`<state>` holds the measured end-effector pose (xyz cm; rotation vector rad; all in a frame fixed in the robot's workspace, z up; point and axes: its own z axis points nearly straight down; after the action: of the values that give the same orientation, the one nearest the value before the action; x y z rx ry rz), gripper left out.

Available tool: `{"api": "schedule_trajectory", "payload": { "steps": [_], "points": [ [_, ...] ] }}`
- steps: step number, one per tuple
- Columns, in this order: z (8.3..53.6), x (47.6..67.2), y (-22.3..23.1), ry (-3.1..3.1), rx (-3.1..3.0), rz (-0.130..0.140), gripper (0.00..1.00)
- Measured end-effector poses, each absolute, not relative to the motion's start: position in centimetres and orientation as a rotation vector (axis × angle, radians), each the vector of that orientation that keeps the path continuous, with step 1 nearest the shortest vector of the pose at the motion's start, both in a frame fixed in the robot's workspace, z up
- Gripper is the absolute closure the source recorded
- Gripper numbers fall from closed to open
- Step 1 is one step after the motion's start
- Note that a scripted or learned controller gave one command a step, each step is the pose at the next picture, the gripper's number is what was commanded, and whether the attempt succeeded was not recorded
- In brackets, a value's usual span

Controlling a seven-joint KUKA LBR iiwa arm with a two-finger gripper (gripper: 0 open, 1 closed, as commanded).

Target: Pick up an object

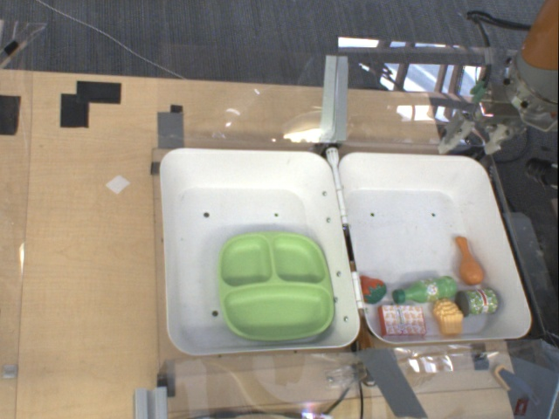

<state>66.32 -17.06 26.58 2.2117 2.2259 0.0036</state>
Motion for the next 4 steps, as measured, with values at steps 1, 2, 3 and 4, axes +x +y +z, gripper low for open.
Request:
{"api": "schedule_trajectory", "payload": {
  "steps": [1,2,3,4],
  "points": [
    [20.3,57.4,-20.5,2.436,1.979,0.003,0.0],
    [9.7,56.4,-20.5,2.437,1.972,0.006,0.0],
    [9.1,55.6,-20.5,2.264,2.166,0.013,0.0],
    [9.1,54.8,-20.4,2.22,2.203,0.019,0.0]
  ]
}}
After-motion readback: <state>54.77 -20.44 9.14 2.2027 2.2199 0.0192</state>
